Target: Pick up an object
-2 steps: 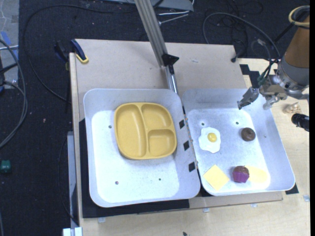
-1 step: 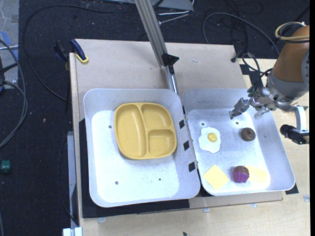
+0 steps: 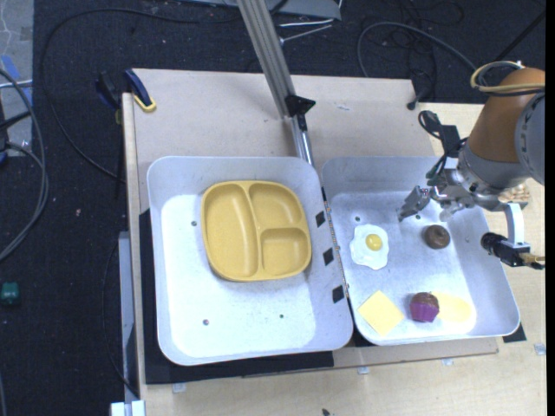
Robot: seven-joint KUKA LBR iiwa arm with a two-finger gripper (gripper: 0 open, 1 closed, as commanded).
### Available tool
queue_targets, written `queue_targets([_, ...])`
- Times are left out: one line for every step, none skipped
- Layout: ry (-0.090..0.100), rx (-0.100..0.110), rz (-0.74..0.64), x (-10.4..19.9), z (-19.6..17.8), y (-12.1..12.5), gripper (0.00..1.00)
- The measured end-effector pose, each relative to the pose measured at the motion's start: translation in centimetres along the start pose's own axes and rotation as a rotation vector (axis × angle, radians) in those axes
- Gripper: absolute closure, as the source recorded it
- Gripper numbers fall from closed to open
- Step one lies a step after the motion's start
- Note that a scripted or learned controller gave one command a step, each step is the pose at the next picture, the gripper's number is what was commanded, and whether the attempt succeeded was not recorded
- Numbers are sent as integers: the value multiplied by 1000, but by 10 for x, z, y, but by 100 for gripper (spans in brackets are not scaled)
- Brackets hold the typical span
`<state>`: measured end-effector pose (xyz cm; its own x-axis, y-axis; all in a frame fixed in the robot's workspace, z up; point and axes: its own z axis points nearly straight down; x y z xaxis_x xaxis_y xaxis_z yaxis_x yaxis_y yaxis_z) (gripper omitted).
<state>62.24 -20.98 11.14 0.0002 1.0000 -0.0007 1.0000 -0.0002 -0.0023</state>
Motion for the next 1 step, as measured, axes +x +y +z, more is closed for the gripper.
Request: queue_targets([-1, -5, -1, 0, -13, 1, 100])
